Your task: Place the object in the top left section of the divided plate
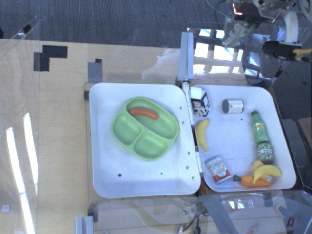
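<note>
A green divided plate (168, 126) lies in the left white bin (107, 179). A red-orange sausage (144, 113) rests in the plate's upper section, toward its top left. My gripper (234, 33) hangs high above the far edge of the right bin (280, 130), well away from the plate, and I see nothing in it.
The right bin holds a small black-and-white carton (199, 104), a grey can (233, 106), a yellow banana (202, 134), a green bottle (261, 136), a red-and-white snack box (218, 169), and yellow and orange toy fruit (262, 174). A metal divider (185, 57) stands between the bins.
</note>
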